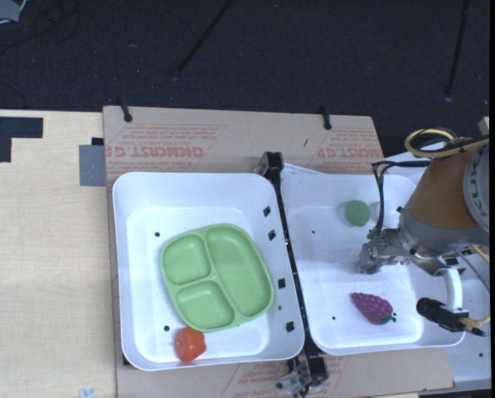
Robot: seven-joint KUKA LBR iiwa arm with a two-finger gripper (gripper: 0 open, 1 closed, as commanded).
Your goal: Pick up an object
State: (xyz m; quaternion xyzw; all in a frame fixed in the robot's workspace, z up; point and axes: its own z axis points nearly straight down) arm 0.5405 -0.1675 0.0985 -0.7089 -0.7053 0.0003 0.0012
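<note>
I am looking down at a slant on two white bins side by side on a cardboard-lined bench. My arm [446, 197], grey with an orange band, reaches in from the right over the right bin [330, 338]. Its gripper [371, 255] hangs low near the middle of that bin; from here it is too small and dark to judge, so I cannot tell how it is set, and I see nothing in it.

Two things lie in the right bin. A purple grape bunch [371, 307] rests on the floor just below the gripper, apart from it. Its long axis runs from upper left to lower right, with a green stem tip pointing toward the lower right. A green ball [357, 212] sits near the bin's far wall, up and left of the gripper, also apart from it.

In the left bin [135, 222] a green three-part plate [218, 276] lies flat near the middle. An orange-red lump [190, 344] sits at the near wall, just beside the plate's lower edge.
</note>
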